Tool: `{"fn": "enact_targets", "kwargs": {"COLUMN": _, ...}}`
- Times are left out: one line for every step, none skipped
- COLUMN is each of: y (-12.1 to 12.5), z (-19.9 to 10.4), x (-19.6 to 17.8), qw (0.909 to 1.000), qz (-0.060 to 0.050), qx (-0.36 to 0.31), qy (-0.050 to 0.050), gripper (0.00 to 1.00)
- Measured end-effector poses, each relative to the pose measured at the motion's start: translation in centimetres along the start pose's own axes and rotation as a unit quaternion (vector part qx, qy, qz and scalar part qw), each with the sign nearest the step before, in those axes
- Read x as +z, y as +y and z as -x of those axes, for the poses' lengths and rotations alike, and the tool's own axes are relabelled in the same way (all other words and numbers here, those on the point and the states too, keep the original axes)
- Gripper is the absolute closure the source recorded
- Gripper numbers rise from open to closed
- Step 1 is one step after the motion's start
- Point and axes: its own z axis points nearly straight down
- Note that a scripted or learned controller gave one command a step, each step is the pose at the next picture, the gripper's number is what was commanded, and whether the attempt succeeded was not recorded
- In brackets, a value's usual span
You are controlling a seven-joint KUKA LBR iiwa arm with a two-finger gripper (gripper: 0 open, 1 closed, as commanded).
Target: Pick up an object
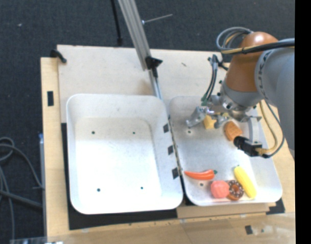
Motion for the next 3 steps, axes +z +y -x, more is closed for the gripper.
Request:
{"fn": "enact_targets", "kwargs": {"y": -1.0, "z": -0.4, "x": 5.3, "qw": 1.0, "qz": 0.0, "qx": 0.0, "qy": 0.0, "gripper": 0.0}}
{"fn": "enact_targets", "kwargs": {"y": -0.7, "z": -0.3, "x": 3.8, "qw": 1.0, "qz": 0.004, "qx": 0.004, "qy": 0.001, "gripper": 1.0}}
{"fn": "enact_targets", "kwargs": {"y": -0.1, "z": -0.4, "x": -2.5, "qw": 1.0, "qz": 0.006, "qx": -0.003, "qy": 0.0, "gripper": 1.0}}
